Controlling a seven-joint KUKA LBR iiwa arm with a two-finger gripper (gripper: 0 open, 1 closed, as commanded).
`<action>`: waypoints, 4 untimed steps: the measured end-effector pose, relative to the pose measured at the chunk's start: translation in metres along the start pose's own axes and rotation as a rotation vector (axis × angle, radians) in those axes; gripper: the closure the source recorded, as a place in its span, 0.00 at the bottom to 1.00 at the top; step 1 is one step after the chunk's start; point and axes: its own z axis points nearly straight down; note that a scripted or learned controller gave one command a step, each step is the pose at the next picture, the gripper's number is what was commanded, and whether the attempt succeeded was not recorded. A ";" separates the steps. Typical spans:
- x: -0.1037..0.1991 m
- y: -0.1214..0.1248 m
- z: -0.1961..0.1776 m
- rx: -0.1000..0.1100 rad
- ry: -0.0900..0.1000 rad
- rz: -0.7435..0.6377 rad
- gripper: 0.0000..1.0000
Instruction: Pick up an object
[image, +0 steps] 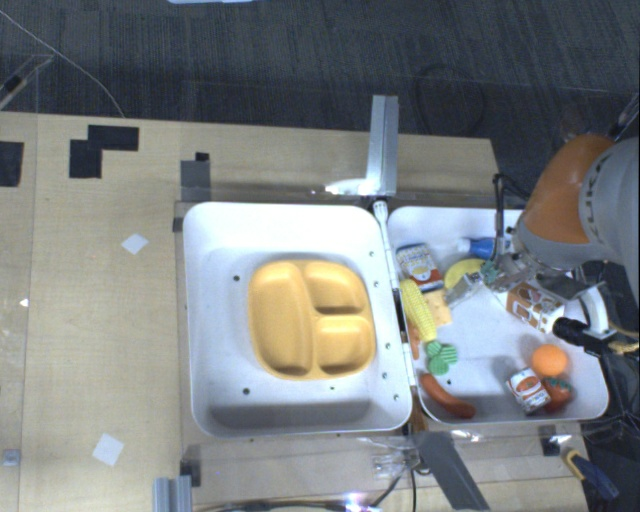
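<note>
No text can be read here. The small packet (417, 262), the carton (533, 306) and the can (528, 389) in the right bin (590, 400) carry printed labels, all too blurred to make out.

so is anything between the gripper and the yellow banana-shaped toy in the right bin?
Nothing visible. The gripper sits right beside the yellow banana-shaped toy, with bare white bin floor just below them.

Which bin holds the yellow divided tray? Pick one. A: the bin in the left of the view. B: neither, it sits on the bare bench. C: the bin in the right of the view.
A: the yellow divided tray lies flat in the middle of the left bin, while the right bin holds the toy food.
</note>
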 end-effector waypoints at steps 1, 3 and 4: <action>0.022 0.066 0.000 0.037 0.014 -0.283 0.00; 0.004 0.067 0.002 0.041 0.018 -0.204 0.00; 0.005 0.063 -0.004 0.058 0.028 -0.208 1.00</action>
